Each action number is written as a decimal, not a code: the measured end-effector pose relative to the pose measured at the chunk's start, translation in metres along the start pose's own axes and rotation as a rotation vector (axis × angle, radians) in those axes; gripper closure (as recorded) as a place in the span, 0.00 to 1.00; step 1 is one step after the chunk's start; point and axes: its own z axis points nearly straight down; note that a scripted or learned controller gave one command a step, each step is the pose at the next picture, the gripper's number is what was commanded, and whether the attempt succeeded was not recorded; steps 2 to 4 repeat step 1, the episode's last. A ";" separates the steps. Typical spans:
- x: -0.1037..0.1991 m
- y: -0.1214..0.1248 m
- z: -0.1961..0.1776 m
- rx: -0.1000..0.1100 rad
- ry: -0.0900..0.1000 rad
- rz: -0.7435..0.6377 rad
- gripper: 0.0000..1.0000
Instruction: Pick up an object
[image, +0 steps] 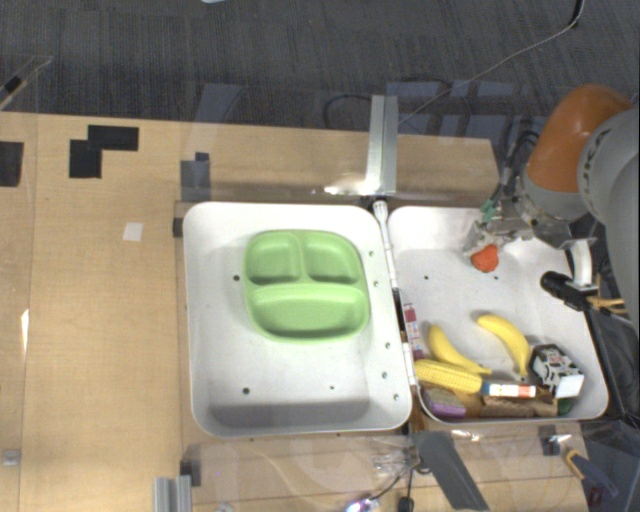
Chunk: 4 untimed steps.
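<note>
Two shallow white bins are being shown side by side on the wooden bench. A green plastic plate with three sections (304, 283) is lying in the left bin (215, 400). The grey arm with the orange band (585, 150) is reaching into the upper right of the frame, over the right bin (440, 290). The gripper (489, 240) is being held just above a small orange-red object (485, 259); how it is set cannot be told. Two yellow bananas (506, 340) and a yellow corn cob (448, 377) are lying in the lower right, near a clutter of small things (545, 380).
</note>
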 end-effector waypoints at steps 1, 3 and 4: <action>0.081 0.019 -0.120 0.009 0.003 0.088 1.00; 0.081 0.019 -0.120 0.009 0.003 0.088 1.00; 0.081 0.019 -0.120 0.009 0.003 0.088 1.00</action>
